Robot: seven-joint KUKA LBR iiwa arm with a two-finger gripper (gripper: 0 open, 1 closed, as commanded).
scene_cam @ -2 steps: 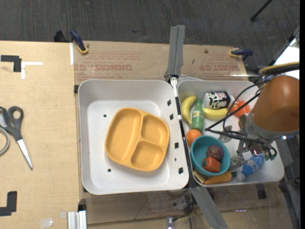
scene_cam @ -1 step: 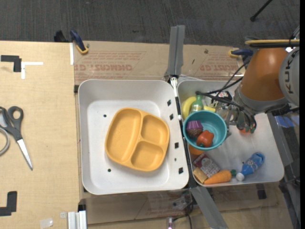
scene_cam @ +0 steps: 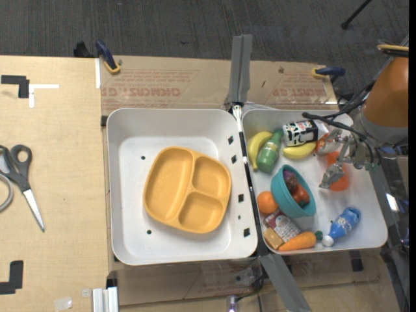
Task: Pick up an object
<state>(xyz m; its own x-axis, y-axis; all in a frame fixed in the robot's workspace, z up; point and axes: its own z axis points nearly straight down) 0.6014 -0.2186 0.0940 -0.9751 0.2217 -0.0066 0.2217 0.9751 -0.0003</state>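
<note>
The gripper (scene_cam: 336, 169) hangs low over the far right part of the right bin (scene_cam: 376, 229), its metal fingers pointing down at an orange-red object (scene_cam: 336, 181) that lies just under and against the fingertips; whether the jaws are apart or closed cannot be told from this slanted view, and nothing shows clearly between them. Just to the left of the jaws lie a yellow banana (scene_cam: 299, 151) and, beyond it, a black-and-white patterned carton (scene_cam: 300, 132). Further left sit a green bottle (scene_cam: 268, 151) and a second banana (scene_cam: 256, 147), touching each other. Nearer the camera and left of the jaws a teal bowl (scene_cam: 290, 194) is tilted on its side with small red items inside, an orange (scene_cam: 266, 202) touching its left side. Below the jaws, toward the near rim, lies a blue-and-white bottle (scene_cam: 342, 225), with a carrot (scene_cam: 298, 242) and a snack packet (scene_cam: 281, 226) to its left. Well apart, in the left bin (scene_cam: 120, 194), rests a yellow divided plate (scene_cam: 187, 189). Scissors (scene_cam: 23, 181) lie on the bench far to the left.
</note>
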